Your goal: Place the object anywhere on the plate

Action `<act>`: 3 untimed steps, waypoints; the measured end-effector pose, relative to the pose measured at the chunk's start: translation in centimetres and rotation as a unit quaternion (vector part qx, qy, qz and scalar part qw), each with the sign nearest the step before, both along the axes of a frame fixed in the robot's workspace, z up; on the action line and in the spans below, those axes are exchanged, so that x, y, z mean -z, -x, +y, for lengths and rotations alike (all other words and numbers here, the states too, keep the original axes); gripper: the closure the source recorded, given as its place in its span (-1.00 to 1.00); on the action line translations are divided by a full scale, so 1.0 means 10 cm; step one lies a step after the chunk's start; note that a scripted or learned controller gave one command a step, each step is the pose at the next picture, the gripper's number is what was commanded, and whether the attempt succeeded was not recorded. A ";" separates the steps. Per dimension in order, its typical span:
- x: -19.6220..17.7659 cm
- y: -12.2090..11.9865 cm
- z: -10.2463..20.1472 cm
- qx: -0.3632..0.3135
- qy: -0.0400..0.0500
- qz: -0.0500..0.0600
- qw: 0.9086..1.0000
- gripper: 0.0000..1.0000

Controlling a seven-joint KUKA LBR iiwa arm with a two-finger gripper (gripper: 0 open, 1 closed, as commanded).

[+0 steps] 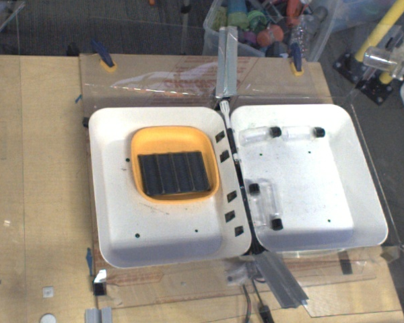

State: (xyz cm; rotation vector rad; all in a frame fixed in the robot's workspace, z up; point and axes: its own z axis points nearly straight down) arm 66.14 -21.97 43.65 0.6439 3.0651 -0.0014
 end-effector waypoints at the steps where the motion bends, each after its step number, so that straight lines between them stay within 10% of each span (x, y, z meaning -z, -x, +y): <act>1: 0.00 0.00 0.00 -0.032 0.000 0.000 1.000 1.00; 3: 0.00 0.00 0.00 -0.078 0.000 0.000 0.997 1.00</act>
